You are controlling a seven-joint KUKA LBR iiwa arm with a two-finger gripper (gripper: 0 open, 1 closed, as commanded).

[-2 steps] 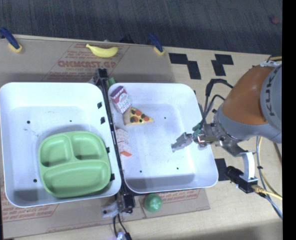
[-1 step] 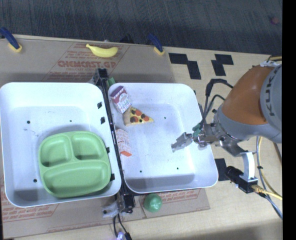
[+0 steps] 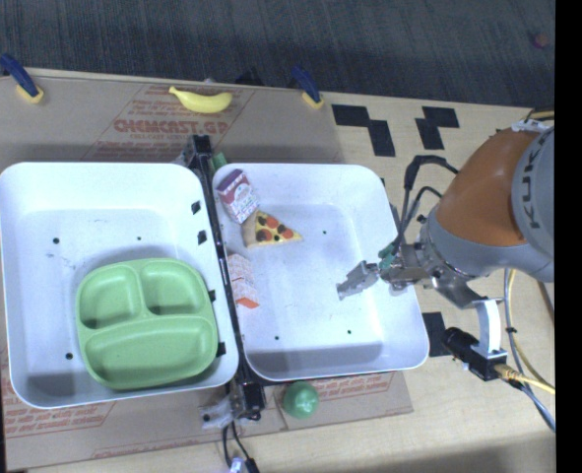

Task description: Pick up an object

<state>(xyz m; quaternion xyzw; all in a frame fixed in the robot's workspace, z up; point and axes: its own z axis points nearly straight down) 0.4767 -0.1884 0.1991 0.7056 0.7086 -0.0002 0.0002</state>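
Hand (image 3: 355, 283) hovers low over right bin (image 3: 369, 190), grip state unclear, nothing visibly held; pizza slice (image 3: 270, 230) and small carton (image 3: 236, 194) lie at the bin's far-left end, so go there, centre, descend straight.

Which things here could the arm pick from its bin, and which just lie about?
For the job: gripper; pizza slice toy; small carton; flat packet, all in the right bin.

Lying about: green divided plate in the left bin; banana; green ball; blue clamps.
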